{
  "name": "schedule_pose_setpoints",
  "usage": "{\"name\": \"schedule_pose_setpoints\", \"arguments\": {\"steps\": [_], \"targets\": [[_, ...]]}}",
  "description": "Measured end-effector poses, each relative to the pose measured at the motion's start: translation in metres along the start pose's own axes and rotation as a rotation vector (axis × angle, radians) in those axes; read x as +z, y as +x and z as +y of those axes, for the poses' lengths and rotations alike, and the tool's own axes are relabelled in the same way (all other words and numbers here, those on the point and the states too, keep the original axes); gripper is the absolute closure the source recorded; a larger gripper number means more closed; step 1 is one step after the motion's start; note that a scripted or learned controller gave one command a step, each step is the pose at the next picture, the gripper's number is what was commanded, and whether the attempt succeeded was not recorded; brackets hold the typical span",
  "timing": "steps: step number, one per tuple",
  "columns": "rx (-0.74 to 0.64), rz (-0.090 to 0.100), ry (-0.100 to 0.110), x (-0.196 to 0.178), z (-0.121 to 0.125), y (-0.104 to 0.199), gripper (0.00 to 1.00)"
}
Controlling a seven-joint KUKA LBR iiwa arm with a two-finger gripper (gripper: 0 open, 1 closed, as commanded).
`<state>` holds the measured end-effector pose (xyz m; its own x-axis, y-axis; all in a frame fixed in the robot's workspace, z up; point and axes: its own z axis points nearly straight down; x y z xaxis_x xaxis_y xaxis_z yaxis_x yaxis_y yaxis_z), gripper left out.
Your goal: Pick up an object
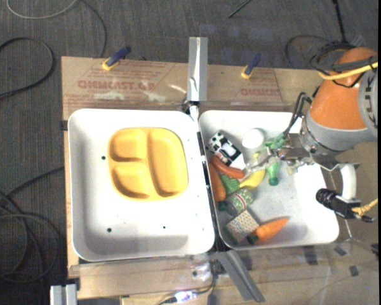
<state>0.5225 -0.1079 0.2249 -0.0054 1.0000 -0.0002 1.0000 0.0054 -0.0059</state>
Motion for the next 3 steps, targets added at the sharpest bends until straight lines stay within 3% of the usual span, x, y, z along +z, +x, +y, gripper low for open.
{"name": "schedule_pose_setpoints", "arguments": {"steps": [1,2,3], "targets": [[-0.003,0.000,0.003,-0.008,0.000,0.001,1.00],[-0.003,0.000,0.003,-0.008,0.000,0.001,0.00],[-0.086,-0.007,-0.029,0.100,0.093,-0.018,0.00]]}}
